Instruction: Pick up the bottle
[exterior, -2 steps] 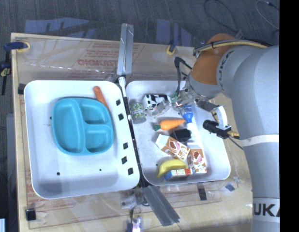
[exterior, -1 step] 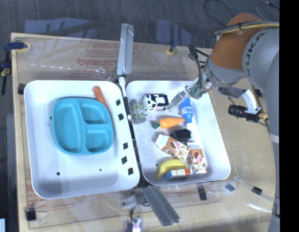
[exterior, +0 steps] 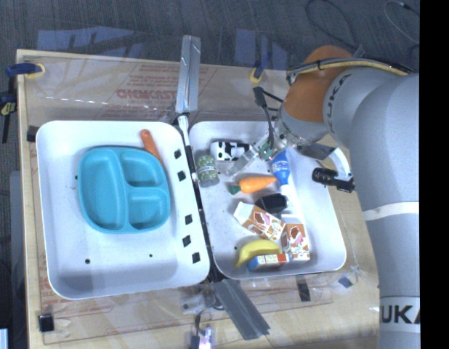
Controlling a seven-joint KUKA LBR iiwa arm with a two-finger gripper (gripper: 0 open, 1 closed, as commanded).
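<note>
Near the right bin's point(exterior: 333, 257) back edge, the bottle point(exterior: 281, 169) lies just beside the gripper point(exterior: 271, 148).
Whether the gripper is clenched or released cannot be told. One bottle, white with a blue cap, sits toward the bin's back right corner. Around it crowd one cow toy point(exterior: 227, 150), one carrot point(exterior: 255, 184), one black object point(exterior: 272, 203), two printed cartons point(exterior: 272, 227), one banana point(exterior: 255, 251). Across the divider, the left bin point(exterior: 61, 253) carries one blue tray point(exterior: 124, 189).

White letters "UK" read on the grey arm point(exterior: 396, 314) at the near right, cut off at the edge. Red print runs mirrored across the far bench sheet point(exterior: 148, 89) (too faint to make out). Cartons point(exterior: 277, 231) carry pictures, wording unreadable.
</note>
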